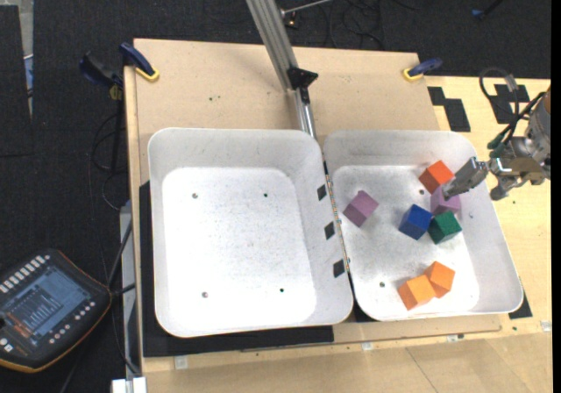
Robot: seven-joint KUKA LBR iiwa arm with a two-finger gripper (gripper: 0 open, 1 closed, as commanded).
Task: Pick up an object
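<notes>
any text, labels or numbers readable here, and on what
None can be read.
The handheld controller at the lower left has a lit screen with rows of text, too small and blurred to read.
The blocks, such as the blue block, and the white bins carry no visible writing.

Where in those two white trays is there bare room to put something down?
The left bin offers a wide bare floor between its walls. In the right bin, bare patches lie below the lilac cube and left of the orange blocks. It is crowded around the blue cube beside the gripper.
</notes>
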